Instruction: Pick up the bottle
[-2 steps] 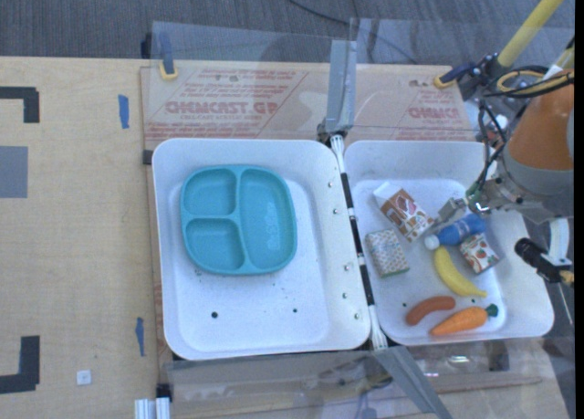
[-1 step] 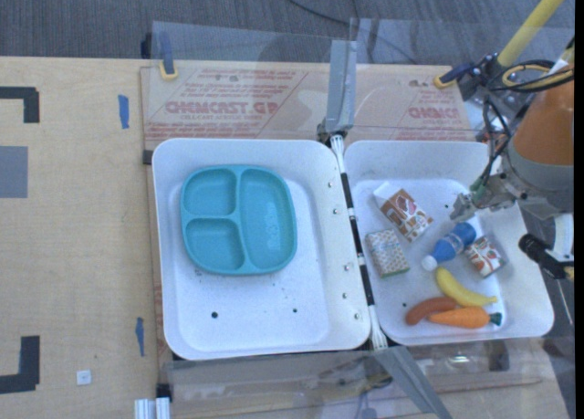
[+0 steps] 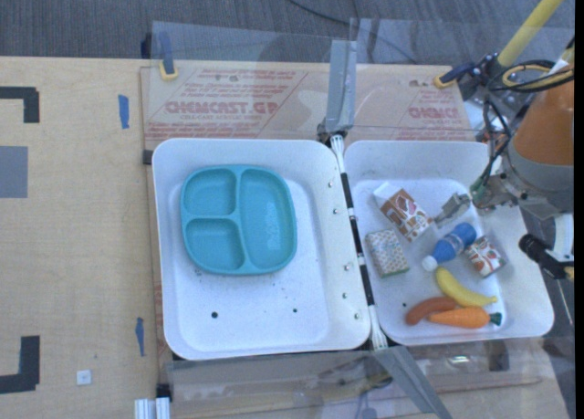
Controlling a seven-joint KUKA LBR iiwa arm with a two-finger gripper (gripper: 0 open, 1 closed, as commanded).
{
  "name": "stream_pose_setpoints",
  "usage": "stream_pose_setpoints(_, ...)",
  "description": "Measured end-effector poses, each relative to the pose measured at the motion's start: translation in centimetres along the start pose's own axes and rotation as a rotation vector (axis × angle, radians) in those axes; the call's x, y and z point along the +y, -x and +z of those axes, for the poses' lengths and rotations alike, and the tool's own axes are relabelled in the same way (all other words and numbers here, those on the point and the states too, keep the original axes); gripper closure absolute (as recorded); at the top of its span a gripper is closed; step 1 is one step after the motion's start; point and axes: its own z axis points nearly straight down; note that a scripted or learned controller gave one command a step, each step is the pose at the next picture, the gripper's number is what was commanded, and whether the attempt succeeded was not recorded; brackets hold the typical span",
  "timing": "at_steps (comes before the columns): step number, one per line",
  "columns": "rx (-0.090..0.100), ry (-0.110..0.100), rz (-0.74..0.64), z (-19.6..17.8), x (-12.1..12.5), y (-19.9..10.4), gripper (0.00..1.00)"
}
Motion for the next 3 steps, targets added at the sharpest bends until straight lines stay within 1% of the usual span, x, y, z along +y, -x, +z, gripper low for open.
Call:
stream_pose_setpoints(1,0.001,-0.002,0.029,0.9,-4.3,-5.8,0.00)
stream_pose_setpoints(2,-0.004,0.006,0.034,-0.2,-4.1,-5.4,1.00)
stream_pose_setpoints(3,0.002,-0.008,0.161,-8.5,-2.5,-8.9,1.00)
